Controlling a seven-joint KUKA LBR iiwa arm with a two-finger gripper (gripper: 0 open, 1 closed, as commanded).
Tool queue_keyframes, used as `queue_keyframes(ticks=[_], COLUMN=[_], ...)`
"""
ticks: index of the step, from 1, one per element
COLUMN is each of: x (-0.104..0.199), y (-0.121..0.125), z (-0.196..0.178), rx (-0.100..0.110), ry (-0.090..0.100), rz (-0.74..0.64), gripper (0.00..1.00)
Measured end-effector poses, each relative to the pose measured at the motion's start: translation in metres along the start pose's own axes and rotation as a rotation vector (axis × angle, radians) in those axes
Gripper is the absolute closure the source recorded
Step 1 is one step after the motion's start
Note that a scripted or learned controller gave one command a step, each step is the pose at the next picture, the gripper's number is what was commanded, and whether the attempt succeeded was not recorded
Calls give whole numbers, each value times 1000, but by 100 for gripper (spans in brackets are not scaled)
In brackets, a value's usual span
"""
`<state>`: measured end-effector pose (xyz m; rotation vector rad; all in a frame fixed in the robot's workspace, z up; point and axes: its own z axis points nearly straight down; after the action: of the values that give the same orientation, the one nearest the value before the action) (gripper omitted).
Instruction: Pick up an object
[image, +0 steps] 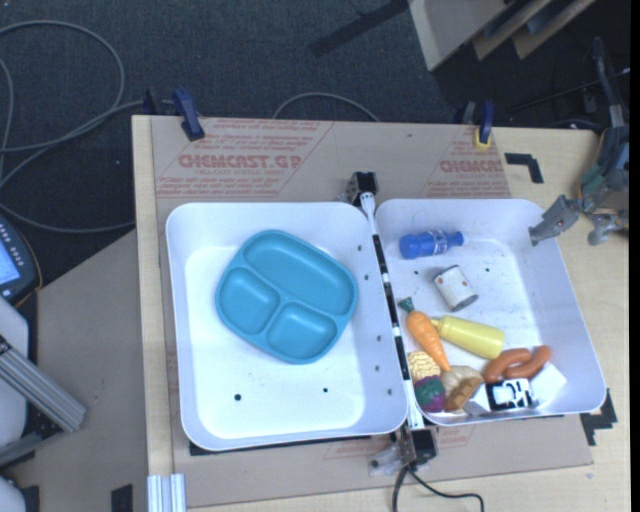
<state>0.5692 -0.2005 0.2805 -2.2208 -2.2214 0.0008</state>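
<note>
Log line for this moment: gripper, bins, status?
gripper: over right bin's far rim, nothing held | right bin: bottle, carrot, others | left bin: blue tray | pick: not started

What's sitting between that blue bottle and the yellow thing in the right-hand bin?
In the camera view, a small white cylinder lies between the blue bottle and the yellow piece, apart from both.

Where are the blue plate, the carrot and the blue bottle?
blue plate (287, 296): camera view, on its middle ridge.
carrot (427, 340): camera view, on its orange body.
blue bottle (430, 243): camera view, on its side.
</note>
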Motion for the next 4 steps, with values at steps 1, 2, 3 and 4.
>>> queue_keyframes(ticks=[1,2,3,4], x=[80,87,87,143], y=[-7,-58,-53,16], z=[89,201,185,89], rx=[7,6,-9,-16], ry=[4,1,-2,0], rz=[-6,3,0,-9], gripper=[0,0,100,100])
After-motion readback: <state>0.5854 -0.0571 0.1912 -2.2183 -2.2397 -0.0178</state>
